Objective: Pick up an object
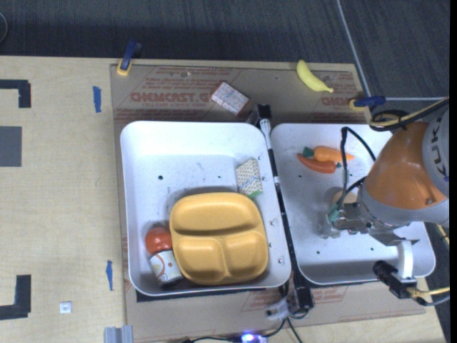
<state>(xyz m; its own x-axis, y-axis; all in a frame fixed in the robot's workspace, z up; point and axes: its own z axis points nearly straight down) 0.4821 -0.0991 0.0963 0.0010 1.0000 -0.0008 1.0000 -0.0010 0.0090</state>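
My gripper (335, 219) hangs low over the middle of the right bin (314, 259), under the orange wrist band. A small greenish bit shows at its tip; what it is cannot be made out. An orange toy carrot (323, 158) lies at the back of that bin, apart from the gripper. In the left bin (143, 163) a big yellow divided tray (218, 236) rests at the front. A red-and-white can (162, 254) lies against the tray's left side, and a small patterned packet (248, 176) sits behind it.
A yellow banana (313, 77), a patterned block (229, 97) and a black pen (264, 114) lie on the cardboard behind the bins. Blue clamps (128, 54) hold the cardboard's back corners. The arm covers the right bin's right side.
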